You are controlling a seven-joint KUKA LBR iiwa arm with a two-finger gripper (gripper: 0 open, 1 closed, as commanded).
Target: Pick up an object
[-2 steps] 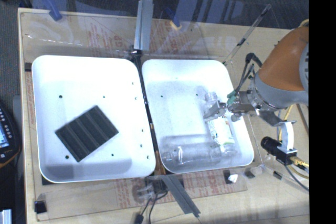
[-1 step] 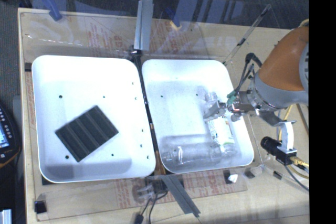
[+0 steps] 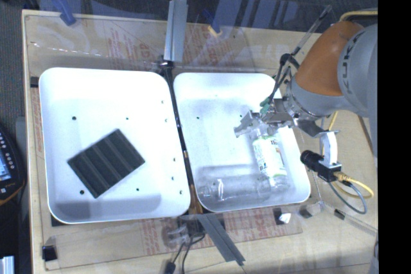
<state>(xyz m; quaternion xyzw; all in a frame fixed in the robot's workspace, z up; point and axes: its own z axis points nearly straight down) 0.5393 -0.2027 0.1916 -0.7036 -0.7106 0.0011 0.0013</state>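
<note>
- The gripper [image 3: 252, 124] hangs over the right bin [image 3: 212, 93], toward its right side; whether it is parted or closed cannot be told from this view.
- A white bottle with a green label [image 3: 269, 159] lies on the bin floor just below the gripper, close beside it.
- A clear plastic bottle [image 3: 241, 188] lies along the bin's near edge, its end touching the white bottle.
- A dark ribbed slab [image 3: 106, 162] lies in the left bin [image 3: 96, 83], well apart from the gripper.
</note>
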